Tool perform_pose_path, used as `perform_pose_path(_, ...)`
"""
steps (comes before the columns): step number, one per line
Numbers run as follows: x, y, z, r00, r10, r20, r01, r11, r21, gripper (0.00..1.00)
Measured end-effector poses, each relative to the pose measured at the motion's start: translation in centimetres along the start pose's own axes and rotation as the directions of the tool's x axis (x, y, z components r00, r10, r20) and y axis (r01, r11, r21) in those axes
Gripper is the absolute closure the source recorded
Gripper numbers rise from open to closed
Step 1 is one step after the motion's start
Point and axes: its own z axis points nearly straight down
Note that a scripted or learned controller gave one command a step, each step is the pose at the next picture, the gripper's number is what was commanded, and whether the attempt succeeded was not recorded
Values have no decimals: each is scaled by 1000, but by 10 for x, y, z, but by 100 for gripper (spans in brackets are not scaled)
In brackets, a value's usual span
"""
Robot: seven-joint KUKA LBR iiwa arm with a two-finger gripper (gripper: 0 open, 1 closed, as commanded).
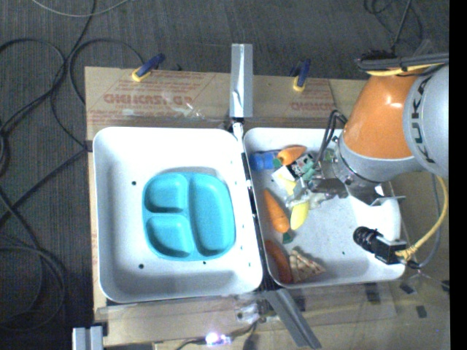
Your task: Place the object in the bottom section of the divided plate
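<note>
Camera view gives you the arm (398, 122) bent low over the right bin (343, 261), gripper (312, 179) beside the carrot (276, 211); finger state you cannot tell.

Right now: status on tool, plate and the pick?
Tool low in right bin, over the toy food pile. Grip unconfirmed. Divided plate sits in left bin, all sections bare. Carrot lying beside the tool.
</note>
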Motion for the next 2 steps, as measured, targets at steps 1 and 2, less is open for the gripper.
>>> perform_pose_path(1,67,31,63,993,-118,-1,118,993,1,100)
perform_pose_path(2,67,31,63,993,-118,-1,118,993,1,0)
